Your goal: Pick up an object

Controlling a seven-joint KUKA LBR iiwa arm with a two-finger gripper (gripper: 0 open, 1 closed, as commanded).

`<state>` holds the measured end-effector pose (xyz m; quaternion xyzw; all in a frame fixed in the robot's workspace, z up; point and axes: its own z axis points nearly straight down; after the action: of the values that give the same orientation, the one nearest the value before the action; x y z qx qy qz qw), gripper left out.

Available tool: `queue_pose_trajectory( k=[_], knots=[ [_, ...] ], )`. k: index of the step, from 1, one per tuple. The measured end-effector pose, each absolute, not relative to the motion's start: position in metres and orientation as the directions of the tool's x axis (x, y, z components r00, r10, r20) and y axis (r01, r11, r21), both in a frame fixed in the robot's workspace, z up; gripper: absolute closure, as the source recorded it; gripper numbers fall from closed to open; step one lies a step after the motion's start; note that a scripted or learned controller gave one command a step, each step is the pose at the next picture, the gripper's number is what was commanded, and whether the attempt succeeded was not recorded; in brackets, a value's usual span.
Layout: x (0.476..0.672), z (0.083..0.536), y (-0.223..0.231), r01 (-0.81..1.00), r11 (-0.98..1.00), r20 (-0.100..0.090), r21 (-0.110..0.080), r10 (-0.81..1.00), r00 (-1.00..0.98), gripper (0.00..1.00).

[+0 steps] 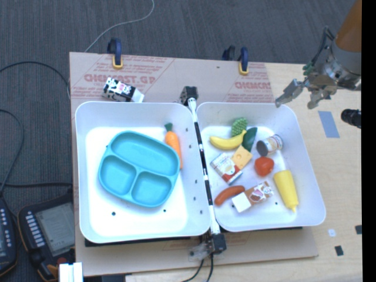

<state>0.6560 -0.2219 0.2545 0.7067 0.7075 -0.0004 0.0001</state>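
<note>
A blue divided plate (139, 168) and an orange carrot (173, 144) are seen in the left bin (88, 216). The right bin (305, 207) is crowded with toy food: a banana (227, 140), a red sausage (228, 194), a tomato (264, 165) and a yellow corn cob (286, 188). The cob is laid near the bin's right wall, its long axis running from the desk's far edge toward its near edge. The hand (304, 94) is held spread open and empty above the right bin's far right corner. A failed grasp is judged likely, since neighbours could be nudged or pinched in the tight clutter.
</note>
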Motion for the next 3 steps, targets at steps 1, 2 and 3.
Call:
queue_pose_trajectory(
  k=[1, 2, 3],
  knots=[
    [0.651, 0.111, -0.219, 1.000, 0.005, 0.008, 0.000, 1.000, -0.005, 0.00],
    [0.626, 0.089, -0.111, 1.000, 0.003, -0.001, 0.007, 1.000, -0.003, 0.00],
    [0.627, 0.100, -0.113, 1.000, 0.002, -0.003, 0.011, 1.000, -0.002, 1.00]
  ],
)
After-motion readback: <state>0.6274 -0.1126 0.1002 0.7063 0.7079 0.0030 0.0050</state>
